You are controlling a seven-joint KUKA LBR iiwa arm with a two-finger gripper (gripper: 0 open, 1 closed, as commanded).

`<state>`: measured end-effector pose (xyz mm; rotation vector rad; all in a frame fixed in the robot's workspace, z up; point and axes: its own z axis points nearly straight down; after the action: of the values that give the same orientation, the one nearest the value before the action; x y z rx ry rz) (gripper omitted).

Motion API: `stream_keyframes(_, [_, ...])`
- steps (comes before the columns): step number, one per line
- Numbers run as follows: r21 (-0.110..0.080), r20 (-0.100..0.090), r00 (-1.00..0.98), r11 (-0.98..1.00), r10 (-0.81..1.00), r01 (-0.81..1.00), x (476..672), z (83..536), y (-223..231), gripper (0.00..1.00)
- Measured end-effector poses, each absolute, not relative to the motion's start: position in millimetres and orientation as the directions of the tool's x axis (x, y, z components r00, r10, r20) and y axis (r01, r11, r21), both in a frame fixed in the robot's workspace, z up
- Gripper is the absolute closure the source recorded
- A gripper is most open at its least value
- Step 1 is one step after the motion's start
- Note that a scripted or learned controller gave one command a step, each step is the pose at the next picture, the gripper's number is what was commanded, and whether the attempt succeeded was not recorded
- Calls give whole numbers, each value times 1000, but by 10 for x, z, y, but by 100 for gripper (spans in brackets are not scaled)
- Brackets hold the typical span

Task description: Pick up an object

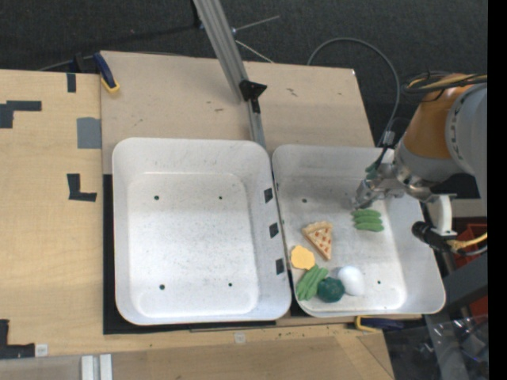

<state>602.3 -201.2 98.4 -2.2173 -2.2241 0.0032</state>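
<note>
The arm (444,129), grey with an orange band, reaches in over the right bin (412,291), and its gripper (367,199) hangs low just above a small green pea pod (368,221) that lies on the bin floor; whether the fingertips touch the pod or how wide they stand cannot be told from this slant, and nothing is plainly seen between them. Taking the pea pod as the landmark, a waffle-patterned pizza slice (319,238) lies to its lower left, near but apart; a yellow round piece (302,257) sits just beyond the slice, further left. Below these, toward the bin's front wall, a second green pod (310,282) lies touching a dark green ball (331,290), which touches a white ball (351,279). The left bin (127,212) sits well left of the pea pod
</note>
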Motion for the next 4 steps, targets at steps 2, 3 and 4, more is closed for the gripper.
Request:
stream_keyframes(2, [5,-2,-1,1,1000,1000,6009,2125,-2076,100])
stream_keyframes(3, [-2,1,-5,5,1000,1000,5953,2059,-1587,100])
stream_keyframes(4, [-2,2,-6,6,1000,1000,5831,1990,-1037,100])
